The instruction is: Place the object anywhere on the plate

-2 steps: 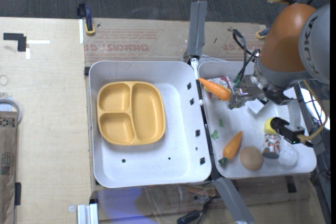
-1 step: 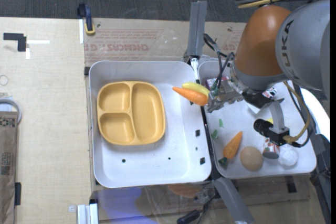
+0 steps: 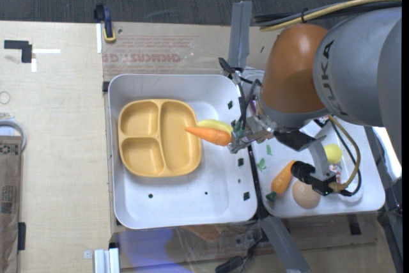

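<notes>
- The carrot [image 3: 209, 134] is lying level, its thick end sitting between the fingers of the gripper [image 3: 235, 135], its tip reaching left over the plate's rim.
- The gripper is clamping the carrot.
- A yellow item [image 3: 214, 126] is showing just behind the carrot.
- The yellow plate [image 3: 158, 137] is sitting left of the gripper, inside the left bin [image 3: 179, 201].
- A second carrot [image 3: 281, 178], an egg [image 3: 306, 194] and a lemon [image 3: 332, 153] are lying right of the gripper.

carrot [image 3: 208, 133]: orange, level, tip over plate [image 3: 156, 137] | plate: yellow, three-compartment, left bin
</notes>
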